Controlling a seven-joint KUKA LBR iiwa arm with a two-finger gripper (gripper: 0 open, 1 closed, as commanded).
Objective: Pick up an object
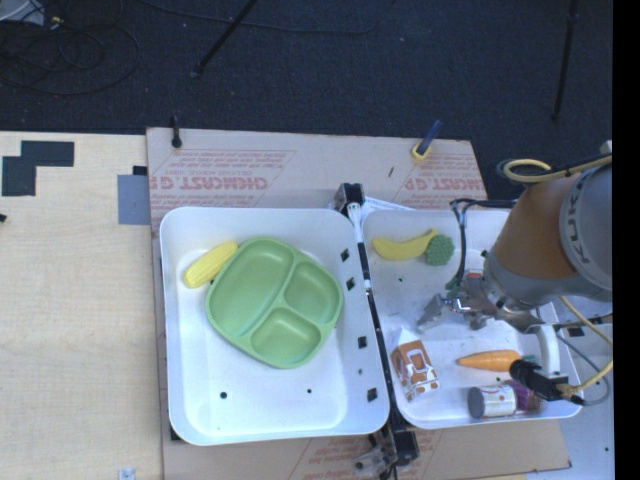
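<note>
While the metal two-finger end effector [437,313] hangs low over the right white plastic bin [400,393], nothing sits between its tips: approach step, no object chosen.
Its tips look slightly apart; the next move calls for descent onto the nearby small orange-and-white carton [415,366]. The grey arm [550,238] hides bin floor beyond.

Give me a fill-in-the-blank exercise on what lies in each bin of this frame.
1. The green divided plastic plate lies in the ____ white bin.
2. The yellow toy corn cob rests against the plate's upper-____ edge.
3. The yellow toy banana touches a green toy ____ floret.
4. Below the two-finger gripper in the right white bin, the ____ toy carrot lies beside a small printed carton.

Missing words: left; left; broccoli; orange
</note>
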